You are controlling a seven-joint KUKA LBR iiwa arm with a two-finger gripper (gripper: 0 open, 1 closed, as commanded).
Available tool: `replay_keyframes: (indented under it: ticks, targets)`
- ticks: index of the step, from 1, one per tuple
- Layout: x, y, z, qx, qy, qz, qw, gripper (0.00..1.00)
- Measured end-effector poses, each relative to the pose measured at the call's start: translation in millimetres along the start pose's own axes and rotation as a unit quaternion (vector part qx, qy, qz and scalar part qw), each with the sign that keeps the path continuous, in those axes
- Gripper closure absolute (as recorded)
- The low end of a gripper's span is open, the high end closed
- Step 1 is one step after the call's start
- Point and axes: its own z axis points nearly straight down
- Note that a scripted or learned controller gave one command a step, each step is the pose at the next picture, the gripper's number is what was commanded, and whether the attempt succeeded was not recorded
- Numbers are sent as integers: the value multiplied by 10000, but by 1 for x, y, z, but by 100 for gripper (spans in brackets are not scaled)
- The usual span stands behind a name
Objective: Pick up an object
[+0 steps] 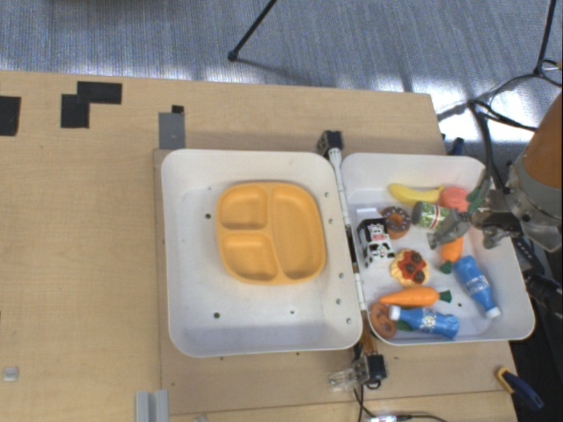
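Light wood bench (79, 236), black tape marks (84, 102) at its far left corner, grey ribbed floor (158, 16) beyond, thin black stand leg (264, 18) slanting across it, glare patch on floor at top right, dark cables (493, 112) at right.

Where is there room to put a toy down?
Left bin: bare white floor all around the orange tray, widest below it. Right bin is crowded with toys, with the claw over them; small gaps only.

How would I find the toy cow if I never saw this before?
Look in the right bin, the one full of toys. Go to its left wall, beside the divider. The cow is the only black-and-white toy there, just left of the round pizza.
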Motion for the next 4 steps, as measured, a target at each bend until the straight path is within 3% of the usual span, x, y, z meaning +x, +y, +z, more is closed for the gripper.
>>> replay_keyframes:
  ticks: [1,2,3,4]
  targets:
    - [-46,51,133,22,4,-320,9995,0]
    - [-89,76,188,-22,-17,-1136,9935,0]
    - [-89,77,177,-48,-26,-1134,9935,100]
    - [-89,79,166,-68,-36,-1135,9935,100]
